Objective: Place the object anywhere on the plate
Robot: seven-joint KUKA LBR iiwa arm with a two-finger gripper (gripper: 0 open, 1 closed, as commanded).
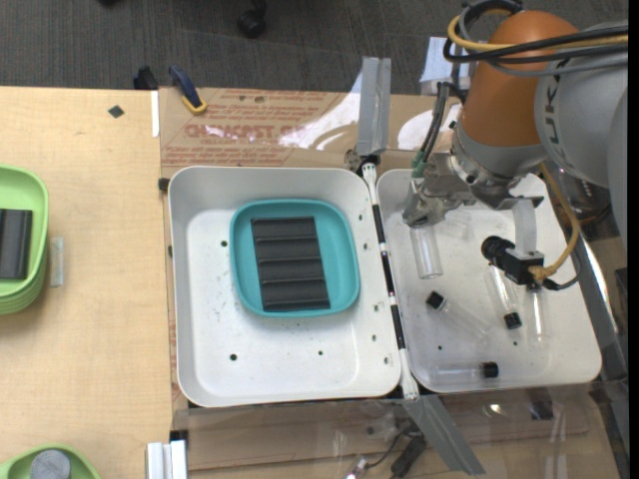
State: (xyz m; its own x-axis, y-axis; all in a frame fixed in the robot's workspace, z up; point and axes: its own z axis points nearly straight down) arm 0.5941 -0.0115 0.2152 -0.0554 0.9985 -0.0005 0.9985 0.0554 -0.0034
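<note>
Teal plate [296, 257] in left bin [200, 297] held only a dark ribbed block. Gripper [424, 218] was over right bin [559, 367], grip state indiscernible; clear tube [427, 252] just below, unplaced.

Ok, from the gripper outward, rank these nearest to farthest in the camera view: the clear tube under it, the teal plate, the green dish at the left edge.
1. Clear tube, in the right bin, just below the gripper.
2. Teal plate, in the left bin, across the divider.
3. Green dish, on the wooden bench at the far left edge.
</note>
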